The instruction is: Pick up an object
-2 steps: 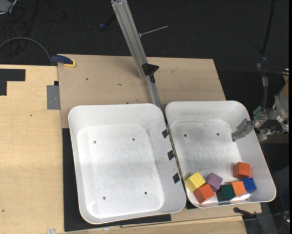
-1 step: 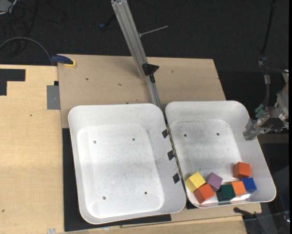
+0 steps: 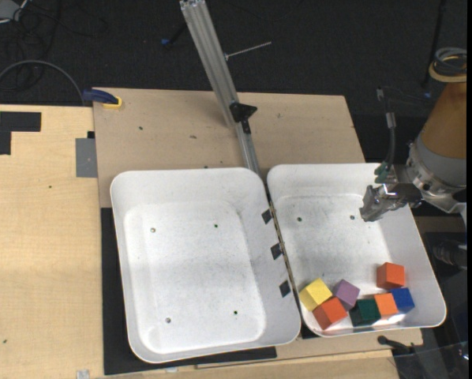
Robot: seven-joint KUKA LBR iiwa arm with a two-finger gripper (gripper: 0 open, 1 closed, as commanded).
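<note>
At far left, a pale wooden bench top point(image 3: 39, 235), smooth-grained, with black angular patches point(image 3: 11, 129) and a grey rectangle point(image 3: 85, 155) set on it. Beyond, dark floor with looped cables point(image 3: 31, 73), dim and hard to read. On the raised tan board point(image 3: 220, 129), a small blue-and-yellow item point(image 3: 103, 97), too small to identify.

Next, the left bin point(image 3: 133, 192): shallow, white, rounded corners, matte floor lightly speckled with grey scuffs and a few dark dots. Slanting up from between the bins, a ribbed aluminium rail point(image 3: 212, 58) with a black bracket point(image 3: 241, 112). Along the seam between the bins, three small black clips point(image 3: 275, 250).

Then the right bin point(image 3: 315, 184), same shape and finish, its near right corner cut by the bench edge. Clustered at its near right end, small matte cubes: yellow block point(image 3: 316, 292), red-orange block point(image 3: 329, 313), purple block point(image 3: 346, 291), dark green block point(image 3: 365, 312), orange block point(image 3: 386, 303), blue block point(image 3: 402, 299), all touching or nearly so, and a second red-orange block point(image 3: 391, 275) just beyond them.

Above the far right part of that bin, the gripper point(image 3: 372, 207), metallic grey, well apart from the blocks. Fingers a blurred dark mass; cannot tell how far open, nothing visibly between them. Behind it, the grey wrist and orange band point(image 3: 447, 125), cut off at right.
</note>
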